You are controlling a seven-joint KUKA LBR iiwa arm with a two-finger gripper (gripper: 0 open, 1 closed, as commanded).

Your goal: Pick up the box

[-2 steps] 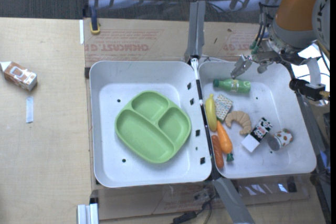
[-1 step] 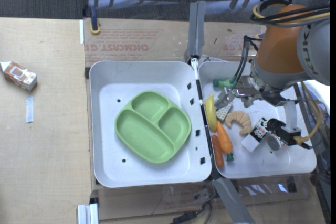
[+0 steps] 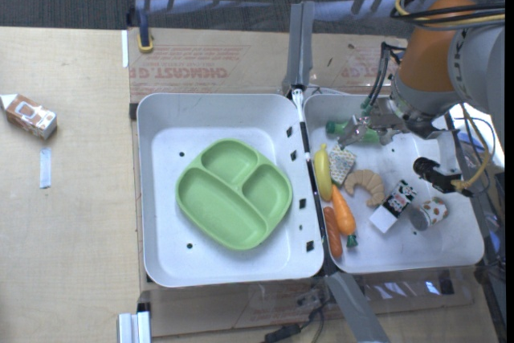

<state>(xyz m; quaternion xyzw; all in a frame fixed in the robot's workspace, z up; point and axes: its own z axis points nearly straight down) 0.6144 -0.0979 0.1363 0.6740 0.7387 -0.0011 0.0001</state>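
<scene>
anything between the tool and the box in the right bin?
Nothing visible blocks it. The tool sits near the right bin's upper left; the box lies lower right of it. The croissant lies close beside the straight line, left of the box.

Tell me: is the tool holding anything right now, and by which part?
Cannot tell. The tool sits over the green item in the right bin.

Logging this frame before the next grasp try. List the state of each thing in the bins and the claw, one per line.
claw: low over the right bin's far-left part, nothing seen between its fingers
box: lying tilted in the right bin, not gripped
banana: lying flat by the divider
carrot: lying flat
croissant: lying flat
green plate: flat in the left bin, compartments bare
</scene>
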